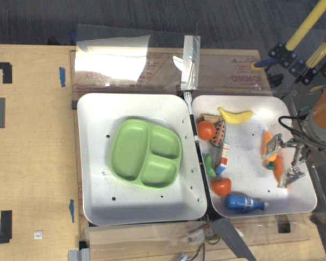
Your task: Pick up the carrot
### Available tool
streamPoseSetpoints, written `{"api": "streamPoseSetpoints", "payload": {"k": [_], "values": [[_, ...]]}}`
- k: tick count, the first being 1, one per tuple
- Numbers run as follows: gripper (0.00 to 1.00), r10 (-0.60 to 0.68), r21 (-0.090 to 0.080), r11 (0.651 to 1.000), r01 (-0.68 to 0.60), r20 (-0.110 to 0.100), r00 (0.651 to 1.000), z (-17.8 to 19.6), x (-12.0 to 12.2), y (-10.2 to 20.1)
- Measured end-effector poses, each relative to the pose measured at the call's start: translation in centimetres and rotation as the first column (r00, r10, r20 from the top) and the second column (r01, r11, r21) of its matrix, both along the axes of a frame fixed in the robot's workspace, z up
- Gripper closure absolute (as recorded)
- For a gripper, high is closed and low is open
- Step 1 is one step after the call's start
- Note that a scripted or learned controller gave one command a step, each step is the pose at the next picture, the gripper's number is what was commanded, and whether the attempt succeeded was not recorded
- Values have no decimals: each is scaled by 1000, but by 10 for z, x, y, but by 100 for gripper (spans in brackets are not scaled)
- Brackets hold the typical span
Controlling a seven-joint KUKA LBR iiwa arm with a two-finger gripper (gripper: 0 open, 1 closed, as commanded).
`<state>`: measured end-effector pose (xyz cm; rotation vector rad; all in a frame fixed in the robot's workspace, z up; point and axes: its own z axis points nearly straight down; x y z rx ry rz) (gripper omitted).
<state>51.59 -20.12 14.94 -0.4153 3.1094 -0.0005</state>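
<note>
One carrot for you near the right bin's right edge, long axis near-far, green end farther, between the gripper's parted fingers.

Two white bins sit on pale tan wood. The left holds a lime-green plate. In the right: a yellow banana, red tomatoes, a blue bottle, and an orange carrot with a green tip.

A single fixed camera sits high above the surface, looking down at a slant and far enough to take in both white bins: the left bin mid-frame, the right bin toward the right edge.
</note>
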Motion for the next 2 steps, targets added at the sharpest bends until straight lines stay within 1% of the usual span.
{"api": "streamPoseSetpoints", "payload": {"k": [1, 2], "values": [[0, -46, -1, 999, 46, 5, 999, -53, 6, 23], [100, -42, -1, 999, 42, 10, 999, -43, 8, 25]]}}
